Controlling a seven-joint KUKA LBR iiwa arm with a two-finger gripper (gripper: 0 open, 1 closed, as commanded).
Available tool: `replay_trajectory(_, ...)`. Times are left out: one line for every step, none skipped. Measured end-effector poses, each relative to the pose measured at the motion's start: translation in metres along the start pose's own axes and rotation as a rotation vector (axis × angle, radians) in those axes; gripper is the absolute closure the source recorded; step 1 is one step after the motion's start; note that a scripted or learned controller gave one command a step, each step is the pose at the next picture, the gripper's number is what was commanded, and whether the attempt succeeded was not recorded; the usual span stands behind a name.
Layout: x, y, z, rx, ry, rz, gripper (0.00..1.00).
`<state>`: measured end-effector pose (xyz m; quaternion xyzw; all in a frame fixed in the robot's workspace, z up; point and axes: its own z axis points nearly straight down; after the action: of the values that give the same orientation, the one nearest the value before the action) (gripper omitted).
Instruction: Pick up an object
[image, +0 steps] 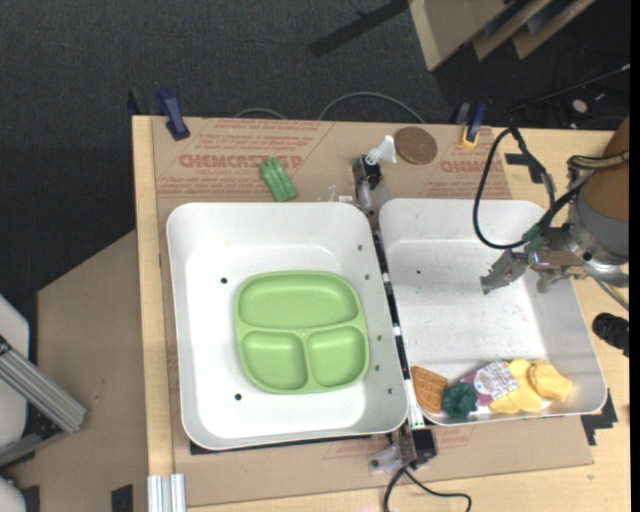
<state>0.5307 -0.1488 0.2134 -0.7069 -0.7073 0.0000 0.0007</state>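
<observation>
Red print reading "CHEMCAST" (240, 160) runs along the far edge of my surface's cardboard sheet (300, 135); a second red print near the far right corner is illegible.

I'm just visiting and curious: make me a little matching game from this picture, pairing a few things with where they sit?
Things:
1. green divided tray
2. pile of toy food
3. green clip
4. brown disc

Places:
A. near edge of the right bin
B. on the board behind the left bin
C. middle of the left bin
D. on the board behind the right bin

Pairs: 1-C, 2-A, 3-B, 4-D
</observation>
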Motion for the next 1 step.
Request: replay_trajectory(-0.0222,0.0386,0.0850,0.003,0.000,0.001,0.00)
